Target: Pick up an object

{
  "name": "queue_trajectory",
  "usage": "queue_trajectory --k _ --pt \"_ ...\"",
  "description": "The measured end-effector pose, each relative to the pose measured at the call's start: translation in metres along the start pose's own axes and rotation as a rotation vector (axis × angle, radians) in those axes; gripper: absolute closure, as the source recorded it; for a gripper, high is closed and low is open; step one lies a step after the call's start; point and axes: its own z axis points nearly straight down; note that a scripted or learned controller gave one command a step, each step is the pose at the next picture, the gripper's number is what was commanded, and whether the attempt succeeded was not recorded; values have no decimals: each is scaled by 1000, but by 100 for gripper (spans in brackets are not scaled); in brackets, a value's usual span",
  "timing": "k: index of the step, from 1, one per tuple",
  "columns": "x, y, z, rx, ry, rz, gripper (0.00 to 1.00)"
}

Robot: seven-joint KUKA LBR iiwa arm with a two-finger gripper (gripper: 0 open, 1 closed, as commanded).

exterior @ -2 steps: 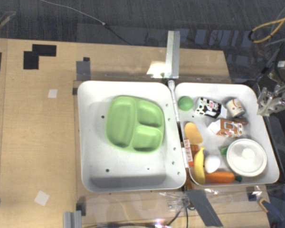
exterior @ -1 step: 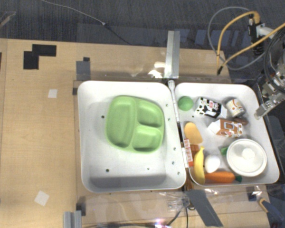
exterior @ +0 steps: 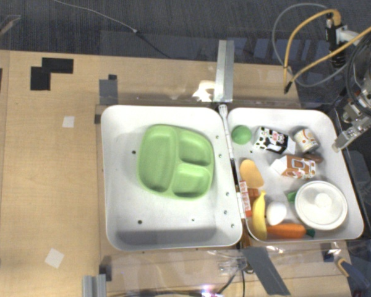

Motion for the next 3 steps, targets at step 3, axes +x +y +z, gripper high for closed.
queue_trajectory --k 3 --pt "18 16 37 -7 -1 -826 100"
